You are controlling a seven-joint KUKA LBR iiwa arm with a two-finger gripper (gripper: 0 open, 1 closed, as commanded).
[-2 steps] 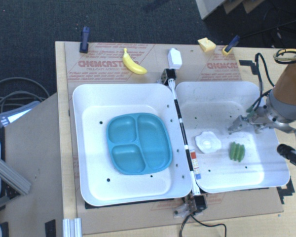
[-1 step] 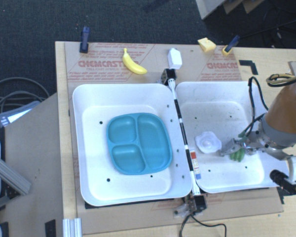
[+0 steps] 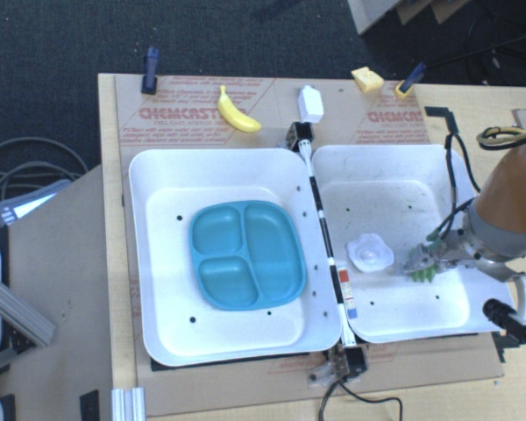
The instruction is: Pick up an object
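Right bin (image 3: pixel 394 169): gripper (image 3: pixel 423 266) low over green item (image 3: pixel 423 274), clear lid (image 3: pixel 370 253) at 9 o'clock; jaws state unclear.

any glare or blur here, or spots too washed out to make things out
In the camera view, lighting is even and soft, with faint shadows; the blue divided plastic plate is sharp; the small clear plastic piece nearly melts into the bright right white bin; the pincer is dark and blurry beside something green, so its detail is hard to read.
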